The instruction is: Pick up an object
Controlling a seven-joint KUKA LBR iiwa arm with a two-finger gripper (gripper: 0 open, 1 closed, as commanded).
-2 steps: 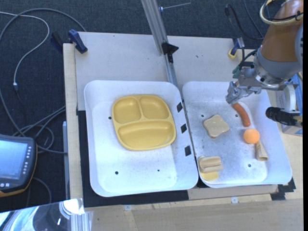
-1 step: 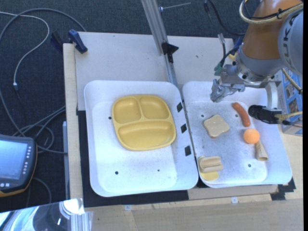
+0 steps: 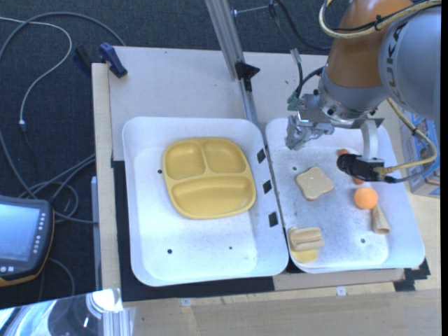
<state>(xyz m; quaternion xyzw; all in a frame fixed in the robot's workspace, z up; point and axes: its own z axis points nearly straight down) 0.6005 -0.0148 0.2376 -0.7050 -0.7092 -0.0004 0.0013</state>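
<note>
Camera view: arm [image 3: 364, 54] partly hides right bin's [image 3: 399, 236] far end.

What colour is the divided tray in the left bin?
Yellow; the divided tray shows plainly in the camera view.

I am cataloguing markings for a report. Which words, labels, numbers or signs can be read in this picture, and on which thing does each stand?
"KU": vertical dark letters on the grey arm, cut off at the top right; the rest cannot be read.
Screen device at the left: display too blurred to read.
</note>
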